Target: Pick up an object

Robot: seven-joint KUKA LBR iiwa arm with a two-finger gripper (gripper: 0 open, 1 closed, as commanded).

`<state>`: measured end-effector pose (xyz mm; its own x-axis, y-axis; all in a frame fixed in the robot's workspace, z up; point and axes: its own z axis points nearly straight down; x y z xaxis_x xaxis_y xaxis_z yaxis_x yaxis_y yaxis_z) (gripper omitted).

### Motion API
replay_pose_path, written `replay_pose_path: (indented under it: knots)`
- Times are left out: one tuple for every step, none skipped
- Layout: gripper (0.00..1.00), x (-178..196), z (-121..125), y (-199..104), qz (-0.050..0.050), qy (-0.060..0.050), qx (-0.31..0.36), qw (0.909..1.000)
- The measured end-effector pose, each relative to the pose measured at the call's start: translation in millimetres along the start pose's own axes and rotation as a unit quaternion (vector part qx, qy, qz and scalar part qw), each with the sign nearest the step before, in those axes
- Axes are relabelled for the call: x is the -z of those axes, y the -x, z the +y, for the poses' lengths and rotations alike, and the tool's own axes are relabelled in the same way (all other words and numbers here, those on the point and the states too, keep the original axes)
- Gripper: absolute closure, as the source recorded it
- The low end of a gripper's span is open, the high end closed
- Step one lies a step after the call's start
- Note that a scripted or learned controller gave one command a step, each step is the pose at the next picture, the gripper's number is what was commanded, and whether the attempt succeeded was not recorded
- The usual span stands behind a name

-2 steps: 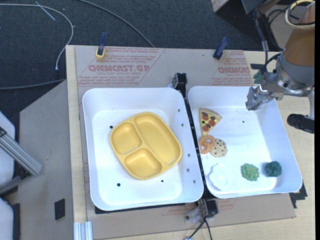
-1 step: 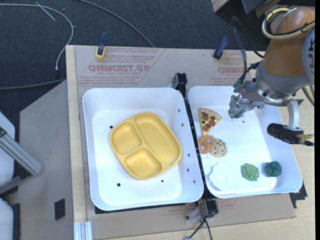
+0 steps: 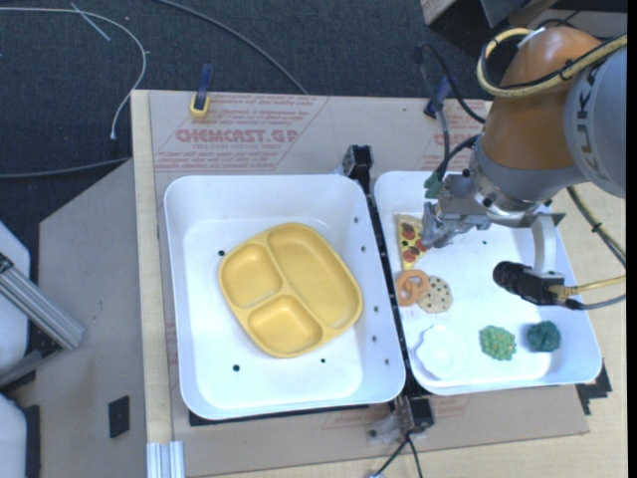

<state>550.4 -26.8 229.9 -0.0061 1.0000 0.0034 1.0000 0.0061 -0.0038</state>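
Leftmost, a yellow divided tray (image 3: 289, 289) lies in the left bin (image 3: 189, 217). Along the right bin's (image 3: 582, 357) left wall sit a pizza slice (image 3: 408, 240), pretzel (image 3: 410, 286) and cookie (image 3: 435, 295), with the gripper (image 3: 438, 229) just right of the slice; how wide it stands, I cannot tell. This looks like the approach: next it must settle over the slice and close.

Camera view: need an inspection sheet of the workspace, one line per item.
Surface: bench board bearing two white bins side by side, left bin, right bin.
Job's things: right bin holds pizza slice, pretzel, cookie, white piece, light green piece, dark green piece.
Clutter: yellow divided tray in left bin.
Grippers: tool low over the pizza slice; finger state unclear.
Cables: yellow hose looped on the arm; thin wires on floor.
Surroundings: dark carpet, yellow-blue clamp.
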Motion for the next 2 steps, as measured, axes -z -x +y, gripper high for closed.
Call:
replay_pose_path:
  knots:
    - [1.00,0,1,-59,0.000,0.002,0.000,1.0000]
    - [1.00,-2,-22,-112,-0.001,0.000,0.000,1.0000]
